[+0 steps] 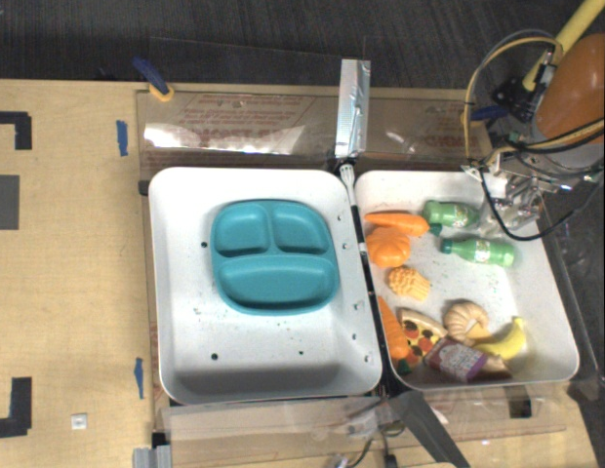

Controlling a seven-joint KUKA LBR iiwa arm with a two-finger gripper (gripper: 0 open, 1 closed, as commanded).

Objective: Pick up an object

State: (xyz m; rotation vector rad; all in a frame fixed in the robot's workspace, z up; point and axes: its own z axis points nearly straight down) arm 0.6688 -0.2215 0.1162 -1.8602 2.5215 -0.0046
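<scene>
The left bin [176, 261] carries 1 teal divided plate [274, 256] with 3 compartments, lying flat near the bin's middle.

The right bin [556, 305] holds the loose toys. Along its left wall sit an orange carrot [397, 223], an orange round piece [388, 250] just below it, and a yellow bumpy piece [409, 282] lower still. At the near left corner lies a pizza slice [416, 331]. Toward the far side are 2 green bottles, one [450, 214] close to the back wall and the other [479, 252] just in front of it, both on their sides. Near the front edge are a tan shell-like piece [464, 316], a purple packet [461, 360] and a yellow banana [504, 341].

The gripper [517, 191] hangs over the bin's far right corner, amid cables; whether it is open or closed I cannot tell, and nothing is seen in it. The bottles lie nearest, just to its left; the banana is well apart, toward the front.
</scene>
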